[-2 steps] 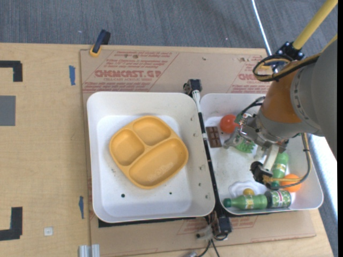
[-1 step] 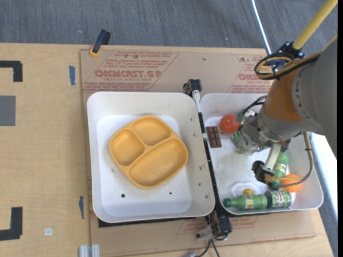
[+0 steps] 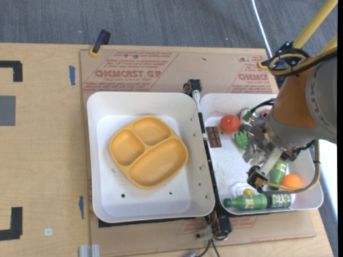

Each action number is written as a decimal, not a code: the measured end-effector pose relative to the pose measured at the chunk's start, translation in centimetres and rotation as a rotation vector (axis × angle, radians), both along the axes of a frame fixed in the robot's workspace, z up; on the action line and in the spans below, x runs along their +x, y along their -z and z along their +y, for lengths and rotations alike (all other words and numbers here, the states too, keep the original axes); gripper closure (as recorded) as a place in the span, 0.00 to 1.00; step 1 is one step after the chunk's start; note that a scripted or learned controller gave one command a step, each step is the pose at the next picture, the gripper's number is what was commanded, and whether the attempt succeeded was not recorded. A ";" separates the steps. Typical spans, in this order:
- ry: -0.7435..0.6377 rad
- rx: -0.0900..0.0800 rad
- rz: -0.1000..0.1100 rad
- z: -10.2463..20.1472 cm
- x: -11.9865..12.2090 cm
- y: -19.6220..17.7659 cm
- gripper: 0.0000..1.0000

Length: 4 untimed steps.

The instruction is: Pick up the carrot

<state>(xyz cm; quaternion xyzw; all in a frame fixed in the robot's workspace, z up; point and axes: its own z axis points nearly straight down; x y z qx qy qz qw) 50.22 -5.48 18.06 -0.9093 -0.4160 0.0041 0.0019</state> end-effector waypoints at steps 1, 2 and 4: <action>0.233 -0.002 0.002 9.2 -1.6 0.0 1.00; 0.481 -0.006 -0.002 13.7 -2.3 0.0 1.00; 0.611 -0.009 -0.005 24.9 0.2 -0.6 1.00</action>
